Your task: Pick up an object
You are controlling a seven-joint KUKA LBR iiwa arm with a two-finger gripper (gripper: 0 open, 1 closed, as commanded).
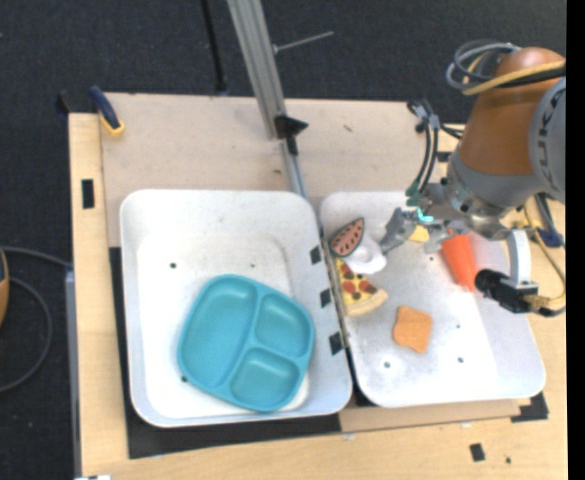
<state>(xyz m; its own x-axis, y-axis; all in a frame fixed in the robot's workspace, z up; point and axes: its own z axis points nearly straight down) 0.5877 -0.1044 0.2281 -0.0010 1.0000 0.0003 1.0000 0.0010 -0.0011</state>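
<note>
My gripper hangs over the upper middle of the right bin, reaching in from the right below the orange wrist band. Just left of it lie a reddish-brown oval slice and a small white piece. A toy pizza slice rests below them against the bin's left wall. An orange-tan square piece lies mid-bin. An orange cone-shaped piece sits to the gripper's right, partly under the arm. A bit of yellow peeks out beside the gripper. Nothing visibly sits in the gripper.
The left bin holds a teal divided plate. An aluminium post rises behind the bins near their shared wall. Cables and a black fitting hang off the arm over the right bin's right side.
</note>
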